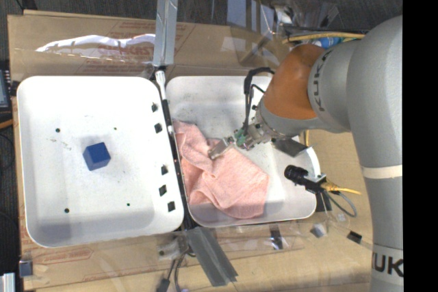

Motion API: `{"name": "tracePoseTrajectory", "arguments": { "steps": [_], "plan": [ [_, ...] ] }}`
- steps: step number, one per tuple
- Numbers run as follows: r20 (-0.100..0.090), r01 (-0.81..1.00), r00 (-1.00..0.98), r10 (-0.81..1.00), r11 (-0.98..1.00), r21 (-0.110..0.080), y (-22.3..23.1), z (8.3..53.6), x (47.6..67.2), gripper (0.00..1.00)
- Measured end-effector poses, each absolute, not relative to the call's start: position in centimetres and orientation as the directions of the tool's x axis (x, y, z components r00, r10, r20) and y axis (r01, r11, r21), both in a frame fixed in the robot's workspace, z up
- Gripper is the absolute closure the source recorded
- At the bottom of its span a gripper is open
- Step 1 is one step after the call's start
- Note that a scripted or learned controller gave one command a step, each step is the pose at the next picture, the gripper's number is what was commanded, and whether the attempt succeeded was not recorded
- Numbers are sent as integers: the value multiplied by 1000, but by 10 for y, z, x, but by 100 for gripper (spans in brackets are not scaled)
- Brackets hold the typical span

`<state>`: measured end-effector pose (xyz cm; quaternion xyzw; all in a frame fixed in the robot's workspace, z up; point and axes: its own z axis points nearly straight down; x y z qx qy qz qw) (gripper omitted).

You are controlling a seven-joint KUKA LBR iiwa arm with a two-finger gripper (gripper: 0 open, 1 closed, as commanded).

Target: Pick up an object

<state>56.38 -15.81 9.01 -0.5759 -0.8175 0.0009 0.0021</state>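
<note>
The arm [363, 99] occupies the right of the frame, grey with its orange band [291, 89] at centre right, reaching down into the right bin [205, 89]. The left bin [41, 147] fills the left half of the frame, and the two bins stand side by side with a dark divider between them.

In the right bin lies a pink cloth [233, 181], crumpled, spread from the bin's left wall toward its lower middle. In the left bin a small blue cube [97, 155] sits alone, left of that bin's centre, well apart from the arm.

The gripper [222, 147] is at the centre of the frame, low over the upper edge of the pink cloth and apparently touching it. Whether its jaws are wide or narrow cannot be told at this angle, and no fold of cloth can be confirmed between them.

Judgement on step: the task is at the grasp stage, the tool down at the cloth, with nothing yet lifted. The cloth is the likely target. The next move calls for a closure that gathers a real fold of fabric, then a straight lift. A shallow pinch on limp cloth may slip free.

Writing: white letters "KU" are readable on the arm, once beside the orange band and once at the lower right of the frame. No other labels are legible.
</note>
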Motion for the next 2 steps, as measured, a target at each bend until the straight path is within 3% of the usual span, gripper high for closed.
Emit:
{"name": "tracePoseTrajectory", "arguments": {
  "steps": [1, 2],
  "plan": [
    [4, 940, -340, 940, 340, -6, -157, 98, 565, 100],
    [1, 927, -374, 927, 374, -2, -139, 190, 650, 100]
  ]
}}
